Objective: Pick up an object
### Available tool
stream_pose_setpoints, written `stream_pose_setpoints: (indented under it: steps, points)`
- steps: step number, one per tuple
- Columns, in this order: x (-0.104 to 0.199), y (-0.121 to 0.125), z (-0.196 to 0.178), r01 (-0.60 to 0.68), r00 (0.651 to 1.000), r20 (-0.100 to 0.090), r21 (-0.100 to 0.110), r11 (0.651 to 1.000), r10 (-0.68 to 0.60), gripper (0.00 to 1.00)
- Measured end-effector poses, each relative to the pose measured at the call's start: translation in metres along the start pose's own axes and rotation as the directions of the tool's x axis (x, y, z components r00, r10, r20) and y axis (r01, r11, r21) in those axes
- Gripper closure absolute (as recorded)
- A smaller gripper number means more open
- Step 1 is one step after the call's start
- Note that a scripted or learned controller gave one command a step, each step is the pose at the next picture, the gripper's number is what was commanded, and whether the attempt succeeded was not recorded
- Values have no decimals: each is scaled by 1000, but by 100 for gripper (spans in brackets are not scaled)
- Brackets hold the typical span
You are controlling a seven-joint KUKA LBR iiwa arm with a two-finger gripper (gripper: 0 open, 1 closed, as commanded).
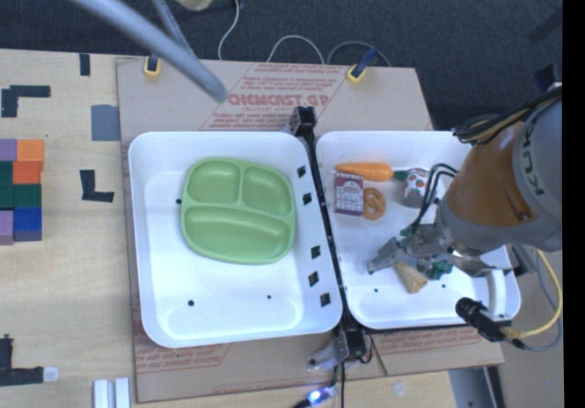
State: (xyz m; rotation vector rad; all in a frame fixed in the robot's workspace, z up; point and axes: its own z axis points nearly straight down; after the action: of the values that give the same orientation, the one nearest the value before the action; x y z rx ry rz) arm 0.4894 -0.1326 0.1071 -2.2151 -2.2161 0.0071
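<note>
Grey two-finger gripper (395, 256) low in the right white bin (366, 310), finger spread not discernible, tan wedge-shaped piece (412, 279) just beside it, orange carrot (364, 172), pretzel (374, 204), small red box (348, 193) near, green divided plate (239, 211) in left bin (155, 315)

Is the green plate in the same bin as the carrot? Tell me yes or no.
No: the green plate lies in the left bin, while the carrot lies in the right bin.
</note>
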Motion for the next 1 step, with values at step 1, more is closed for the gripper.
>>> stream_pose_setpoints:
  steps: [1]
  points:
    - [1,0,-11,2,1000,0,0,1000,-2,100]
